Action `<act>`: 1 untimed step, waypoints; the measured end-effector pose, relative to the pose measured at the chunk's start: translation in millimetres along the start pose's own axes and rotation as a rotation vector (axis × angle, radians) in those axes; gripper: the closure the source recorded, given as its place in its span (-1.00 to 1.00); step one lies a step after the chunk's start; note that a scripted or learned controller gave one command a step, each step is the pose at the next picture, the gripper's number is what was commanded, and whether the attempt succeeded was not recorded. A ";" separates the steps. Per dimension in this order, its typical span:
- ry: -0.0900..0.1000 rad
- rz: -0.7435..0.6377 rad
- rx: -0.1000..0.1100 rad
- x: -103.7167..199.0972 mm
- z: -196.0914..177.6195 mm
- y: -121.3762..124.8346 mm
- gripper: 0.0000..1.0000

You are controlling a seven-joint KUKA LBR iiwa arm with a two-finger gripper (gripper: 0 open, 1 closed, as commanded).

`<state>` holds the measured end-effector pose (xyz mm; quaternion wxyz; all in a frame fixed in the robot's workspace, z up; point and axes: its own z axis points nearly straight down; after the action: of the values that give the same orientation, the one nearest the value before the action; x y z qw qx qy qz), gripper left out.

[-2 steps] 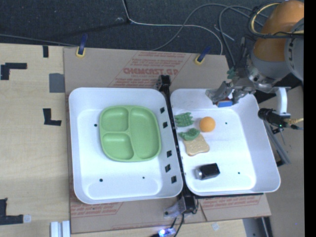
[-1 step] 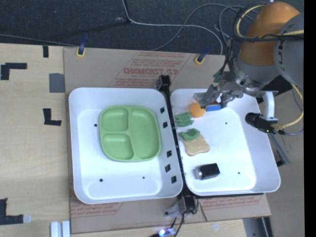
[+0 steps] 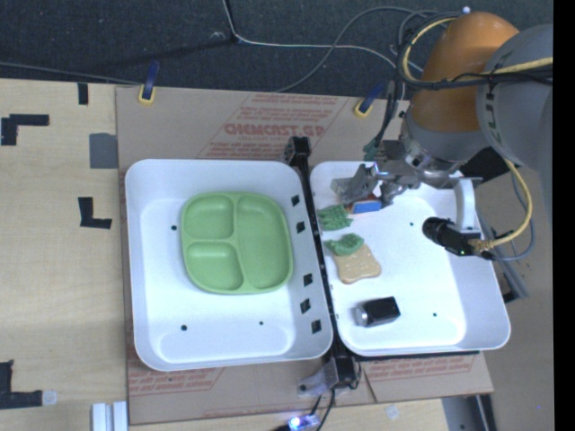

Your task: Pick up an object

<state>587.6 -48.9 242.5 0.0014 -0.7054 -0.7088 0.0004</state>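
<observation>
The gripper (image 3: 359,187) hangs over the upper left corner of the right bin (image 3: 449,317); whether its fingers are wide or narrow cannot be told. Just below it lies a small blue piece (image 3: 366,207), and beside that a green toy (image 3: 332,217) near the bin's left wall. Further down from the gripper sit a pale green lump (image 3: 346,244) touching a tan, toast-like slab (image 3: 358,265), then a black block (image 3: 377,311), well apart. The left bin (image 3: 153,268) holds a green divided plate (image 3: 237,242).
</observation>
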 end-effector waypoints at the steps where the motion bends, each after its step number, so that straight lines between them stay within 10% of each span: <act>1: 0.000 -0.002 0.001 60.8 9.2 -12.6 1.00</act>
<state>574.7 11.9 233.4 0.0017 -0.7048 -0.7094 0.0007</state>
